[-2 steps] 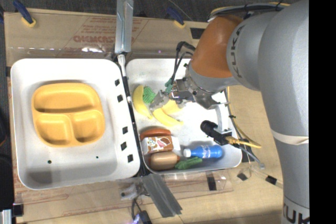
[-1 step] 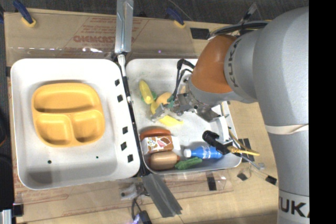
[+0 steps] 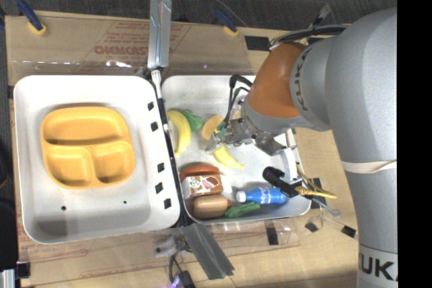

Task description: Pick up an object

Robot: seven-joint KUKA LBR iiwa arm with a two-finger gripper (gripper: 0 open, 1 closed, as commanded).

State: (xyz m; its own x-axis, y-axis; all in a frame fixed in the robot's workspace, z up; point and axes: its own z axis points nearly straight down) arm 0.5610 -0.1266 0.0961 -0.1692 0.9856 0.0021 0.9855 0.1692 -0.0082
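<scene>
My gripper (image 3: 223,138) is low in the right bin (image 3: 202,85), near its middle. It sits between a small yellow wedge (image 3: 210,125) and a small banana (image 3: 229,158), touching or just above them. A larger banana (image 3: 179,131) lies at the bin's left wall with a green item (image 3: 194,121) beside it. Along the front edge lie a red-labelled brown packet (image 3: 202,181), a tan bun-like piece (image 3: 209,205), a green pod (image 3: 241,210) and a blue bottle with a white cap (image 3: 264,197).
The left bin (image 3: 27,145) holds a yellow divided tray (image 3: 88,145). The grey arm with its orange band (image 3: 277,88) covers the right bin's right side. A metal bar (image 3: 159,30) stands at the back between the bins.
</scene>
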